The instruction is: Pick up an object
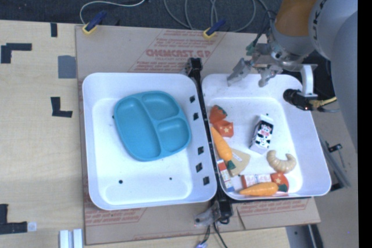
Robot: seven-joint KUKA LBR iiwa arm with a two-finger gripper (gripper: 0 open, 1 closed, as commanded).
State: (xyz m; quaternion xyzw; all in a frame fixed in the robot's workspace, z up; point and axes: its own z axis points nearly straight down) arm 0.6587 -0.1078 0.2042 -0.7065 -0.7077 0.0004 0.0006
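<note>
In the right bin (302, 125) sit the things I may take. A small black-and-white carton (263, 134) lies tilted near the bin's middle. Toward the bin's front right a tan croissant (282, 161) curls, apart from the carton. Along the bin's left wall an orange carrot (221, 145) lies lengthwise, with a red piece (220, 116) at its far end. Against the bin's front wall a second carrot (259, 188) lies across, just beside a red-and-white box (256, 179).
</note>
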